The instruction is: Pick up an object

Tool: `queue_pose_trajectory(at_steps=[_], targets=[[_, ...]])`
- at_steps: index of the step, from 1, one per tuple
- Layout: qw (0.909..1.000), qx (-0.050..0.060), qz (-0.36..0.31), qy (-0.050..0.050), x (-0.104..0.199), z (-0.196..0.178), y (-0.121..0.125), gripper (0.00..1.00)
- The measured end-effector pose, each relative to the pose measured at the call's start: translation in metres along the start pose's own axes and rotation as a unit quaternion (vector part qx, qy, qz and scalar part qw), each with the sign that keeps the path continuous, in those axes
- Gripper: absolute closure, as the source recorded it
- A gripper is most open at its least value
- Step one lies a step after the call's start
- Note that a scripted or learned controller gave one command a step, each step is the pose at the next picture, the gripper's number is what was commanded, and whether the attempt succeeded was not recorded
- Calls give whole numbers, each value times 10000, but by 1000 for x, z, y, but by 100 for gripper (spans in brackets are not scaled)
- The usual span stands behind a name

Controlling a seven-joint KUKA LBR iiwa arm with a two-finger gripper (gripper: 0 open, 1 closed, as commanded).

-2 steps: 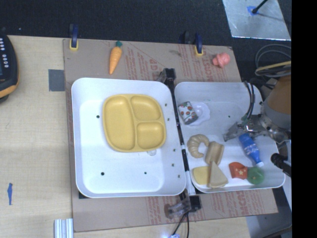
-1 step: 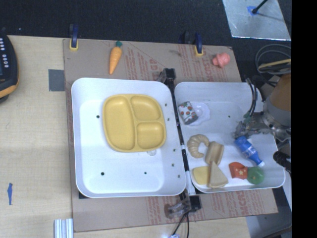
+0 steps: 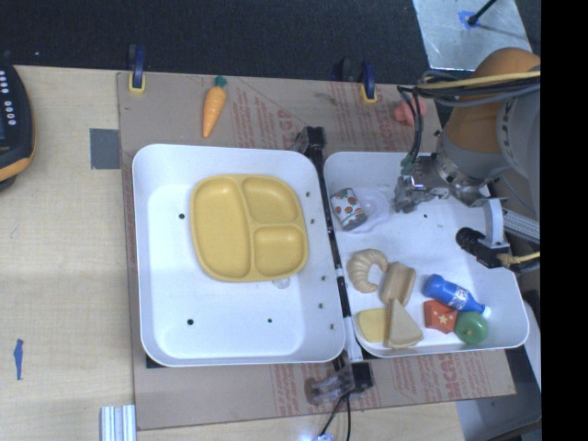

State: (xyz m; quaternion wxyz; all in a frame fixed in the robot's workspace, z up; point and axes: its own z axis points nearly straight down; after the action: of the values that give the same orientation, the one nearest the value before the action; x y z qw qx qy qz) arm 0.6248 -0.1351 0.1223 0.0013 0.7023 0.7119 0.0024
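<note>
The right bin [image 3: 418, 246] holds several toys. A round red-and-white piece [image 3: 349, 209] lies at its upper left. Lower down are a croissant [image 3: 367, 268], a bread slice [image 3: 398, 283] and a yellow wedge [image 3: 386, 326]. A blue bottle [image 3: 450, 292], a red block with a star [image 3: 439, 317] and a green ball [image 3: 472, 329] sit at the lower right. My gripper [image 3: 408, 194] hovers over the bin's upper part, to the right of the red-and-white piece, with nothing visible between its fingers.
The left bin [image 3: 165, 320] carries a yellow divided plate [image 3: 248, 226]. A toy carrot [image 3: 213, 107] lies on the cardboard above it. A dark device [image 3: 11, 122] sits at the far left edge. Clamps [image 3: 314, 140] join the bins.
</note>
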Motion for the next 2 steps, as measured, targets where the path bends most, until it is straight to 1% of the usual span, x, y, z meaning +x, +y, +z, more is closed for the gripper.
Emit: queue_pose_trajectory(at_steps=[1,2], targets=[[10000,41,37,-9,-6,2,-4,0],[10000,6,82,-33,-57,-90,-64,0]])
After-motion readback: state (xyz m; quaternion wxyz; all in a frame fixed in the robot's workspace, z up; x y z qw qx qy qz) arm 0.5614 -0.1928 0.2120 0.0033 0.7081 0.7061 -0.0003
